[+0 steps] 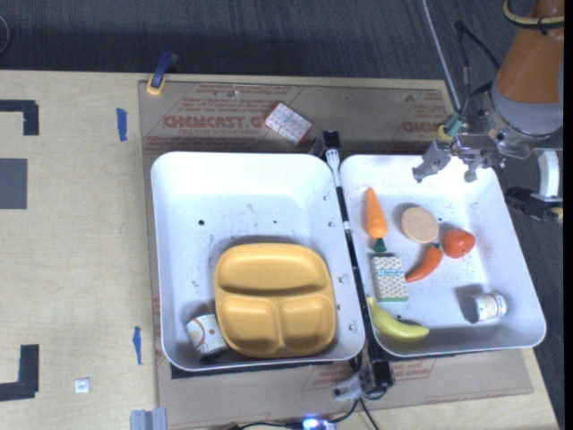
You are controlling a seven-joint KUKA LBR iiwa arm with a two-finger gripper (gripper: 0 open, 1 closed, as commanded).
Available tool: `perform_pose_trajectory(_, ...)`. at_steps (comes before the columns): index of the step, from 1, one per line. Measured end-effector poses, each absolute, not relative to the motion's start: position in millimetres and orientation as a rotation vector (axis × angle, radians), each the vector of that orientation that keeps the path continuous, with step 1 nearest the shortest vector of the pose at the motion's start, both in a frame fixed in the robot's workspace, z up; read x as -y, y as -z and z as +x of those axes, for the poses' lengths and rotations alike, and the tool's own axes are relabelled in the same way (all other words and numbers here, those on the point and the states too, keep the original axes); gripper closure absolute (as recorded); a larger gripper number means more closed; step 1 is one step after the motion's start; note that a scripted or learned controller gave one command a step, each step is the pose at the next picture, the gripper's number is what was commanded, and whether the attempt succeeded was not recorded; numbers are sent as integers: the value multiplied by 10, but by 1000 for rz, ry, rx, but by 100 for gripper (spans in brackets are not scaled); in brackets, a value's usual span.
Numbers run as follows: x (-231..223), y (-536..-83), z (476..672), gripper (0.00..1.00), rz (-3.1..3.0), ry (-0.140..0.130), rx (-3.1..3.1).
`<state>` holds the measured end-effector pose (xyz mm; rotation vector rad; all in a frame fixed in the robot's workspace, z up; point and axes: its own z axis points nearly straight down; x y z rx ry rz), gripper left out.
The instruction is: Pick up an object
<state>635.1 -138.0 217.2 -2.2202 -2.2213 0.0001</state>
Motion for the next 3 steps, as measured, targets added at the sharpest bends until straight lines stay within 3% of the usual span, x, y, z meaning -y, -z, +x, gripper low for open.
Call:
perform_pose_trajectory(1, 1494, -1117, 5923, 0, -2221, -1, 2220)
perform_pose_trajectory(2, 951, -854, 5513, 0, -2221, 1, 2222)
perform_pose_trajectory(3, 956, -958, 5524, 100, -2226, 4, 2223)
